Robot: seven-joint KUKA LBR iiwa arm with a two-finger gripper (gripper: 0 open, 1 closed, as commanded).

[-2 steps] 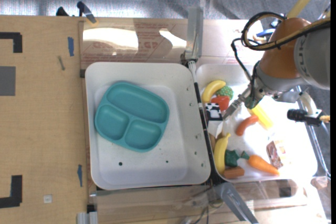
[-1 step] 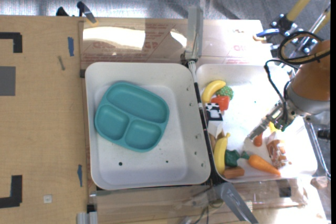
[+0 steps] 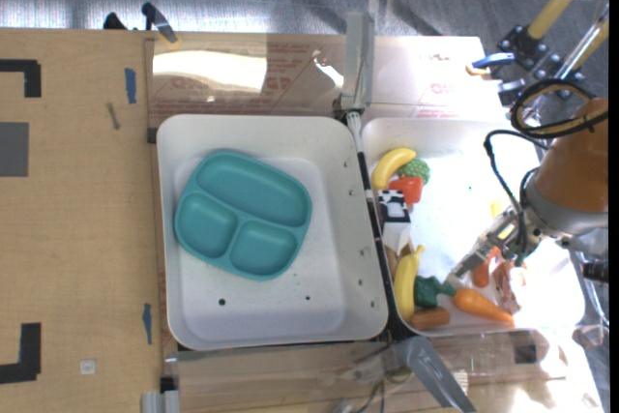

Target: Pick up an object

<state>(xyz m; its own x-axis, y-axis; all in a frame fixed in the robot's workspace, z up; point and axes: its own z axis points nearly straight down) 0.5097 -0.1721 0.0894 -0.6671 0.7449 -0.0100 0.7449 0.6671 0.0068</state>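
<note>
My gripper point(image 3: 495, 251) hangs low over the right part of the right bin point(image 3: 455, 145), below the arm's orange band point(image 3: 578, 177). Under and beside it lie a reddish bacon-like piece point(image 3: 506, 283) and an orange carrot point(image 3: 482, 306). Along the bin's left side lie a yellow banana point(image 3: 405, 280), a green vegetable piece point(image 3: 431, 288) and a small orange piece point(image 3: 430, 316). Further back are a second banana point(image 3: 391, 165), a broccoli piece point(image 3: 415, 168), a red piece point(image 3: 407, 191) and a black-and-white tag point(image 3: 394, 206). The gripper's body hides whatever is directly beneath it.
The left bin point(image 3: 193, 305) holds a teal divided plate point(image 3: 243, 214). A raised divider point(image 3: 371, 208) separates the two bins. Black cables point(image 3: 503, 145) loop above the right bin's far right corner. A brown board point(image 3: 73, 208) lies to the left of the bins.
</note>
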